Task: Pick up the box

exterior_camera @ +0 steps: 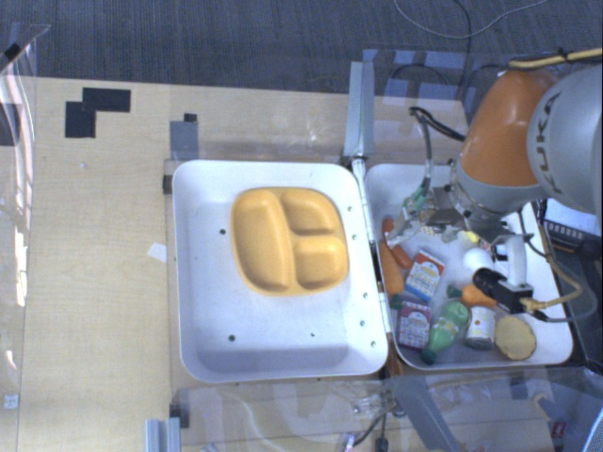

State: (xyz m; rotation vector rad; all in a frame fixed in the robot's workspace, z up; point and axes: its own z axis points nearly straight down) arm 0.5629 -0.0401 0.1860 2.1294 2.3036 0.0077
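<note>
Two shallow white bins side by side on the pale wooden table. Left bin holding a yellow sectioned tray, upside of it showing three compartments. Right bin crowded with small things under the grey arm with its orange band, reaching in from the right. Hand low over the far left part of that bin, among the clutter; width of its opening impossible to tell, nothing plainly caught in it. Box, white with red and blue print, lying flat just in front of the hand, a little nearer the camera, apart from it. Second printed packet nearer still, beside a green bottle, a small can and a tan round piece.
</note>
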